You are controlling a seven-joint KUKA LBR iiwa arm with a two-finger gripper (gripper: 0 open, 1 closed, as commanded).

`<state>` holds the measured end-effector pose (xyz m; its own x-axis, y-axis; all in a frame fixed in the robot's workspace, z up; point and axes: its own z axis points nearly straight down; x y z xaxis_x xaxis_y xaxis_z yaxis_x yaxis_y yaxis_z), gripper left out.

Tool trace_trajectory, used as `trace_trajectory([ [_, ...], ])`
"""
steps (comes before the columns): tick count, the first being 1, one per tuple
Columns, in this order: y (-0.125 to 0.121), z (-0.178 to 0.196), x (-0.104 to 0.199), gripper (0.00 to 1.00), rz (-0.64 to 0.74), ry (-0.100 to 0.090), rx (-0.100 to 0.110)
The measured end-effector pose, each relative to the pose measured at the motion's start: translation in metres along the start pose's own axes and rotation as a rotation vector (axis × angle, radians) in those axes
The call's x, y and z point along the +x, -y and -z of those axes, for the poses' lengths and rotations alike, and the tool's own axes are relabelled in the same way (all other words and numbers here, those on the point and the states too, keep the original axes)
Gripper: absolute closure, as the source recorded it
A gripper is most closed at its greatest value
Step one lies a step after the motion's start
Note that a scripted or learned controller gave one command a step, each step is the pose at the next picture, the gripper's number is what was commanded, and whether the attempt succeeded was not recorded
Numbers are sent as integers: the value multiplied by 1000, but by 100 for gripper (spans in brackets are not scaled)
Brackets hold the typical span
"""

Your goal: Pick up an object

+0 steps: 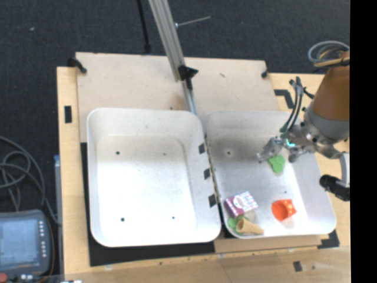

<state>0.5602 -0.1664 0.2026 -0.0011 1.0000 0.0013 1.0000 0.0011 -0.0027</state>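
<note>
The left bin (pixel 147 175) offers wide open floor. In the right bin (pixel 259 134), a purple carton (pixel 241 203), cone (pixel 249 226) and orange piece (pixel 283 210) crowd the near edge. The gripper (pixel 277 155) grips a green object (pixel 277 164) between its fingers, above the bin's middle.

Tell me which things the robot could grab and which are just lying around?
For the job:
- green toy by the end effector
- orange cup
- purple carton
- ice cream cone

Just lying about:
- left bin
- metal pole
- screen box
</note>
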Motion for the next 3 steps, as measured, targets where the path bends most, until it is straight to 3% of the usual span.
trace_trajectory([
  [1,-1,3,0,0,0,1,-5],
  [3,1,-104,1,0,-4,3,-1],
])
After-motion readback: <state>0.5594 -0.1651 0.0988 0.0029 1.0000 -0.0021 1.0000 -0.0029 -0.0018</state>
